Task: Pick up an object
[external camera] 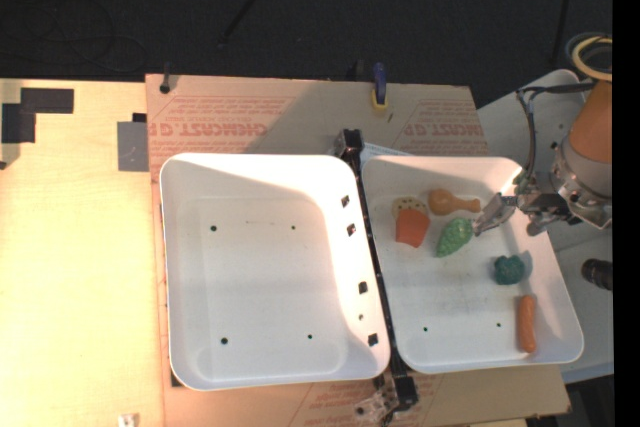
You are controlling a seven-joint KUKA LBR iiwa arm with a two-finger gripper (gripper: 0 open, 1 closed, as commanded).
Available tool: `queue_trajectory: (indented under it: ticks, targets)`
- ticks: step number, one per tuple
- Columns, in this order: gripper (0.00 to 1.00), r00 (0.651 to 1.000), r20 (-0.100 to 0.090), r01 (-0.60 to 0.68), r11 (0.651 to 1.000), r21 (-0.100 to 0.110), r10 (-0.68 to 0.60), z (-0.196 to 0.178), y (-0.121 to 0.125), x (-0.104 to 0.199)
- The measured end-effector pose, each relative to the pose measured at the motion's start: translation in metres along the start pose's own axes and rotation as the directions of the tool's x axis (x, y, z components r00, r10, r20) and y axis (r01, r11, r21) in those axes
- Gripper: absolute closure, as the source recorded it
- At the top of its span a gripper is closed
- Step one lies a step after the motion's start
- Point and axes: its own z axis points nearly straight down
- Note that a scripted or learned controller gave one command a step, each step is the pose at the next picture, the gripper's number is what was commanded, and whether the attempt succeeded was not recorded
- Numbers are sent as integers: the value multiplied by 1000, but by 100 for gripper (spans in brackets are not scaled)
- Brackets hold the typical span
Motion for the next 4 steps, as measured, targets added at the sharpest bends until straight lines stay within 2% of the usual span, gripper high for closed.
queue_trajectory:
  ticks: [1,2,3,4]
  targets:
    - [0,1000,-3,4,1000,4,-4,46,12,57]
    - [0,1000,-2,1,1000,6,-1,100,-2,80]
    - [0,1000,2,1,1000,-6,-1,83,56,77]
    - [0,1000,1,2,1000,-5,-2,103,74,46]
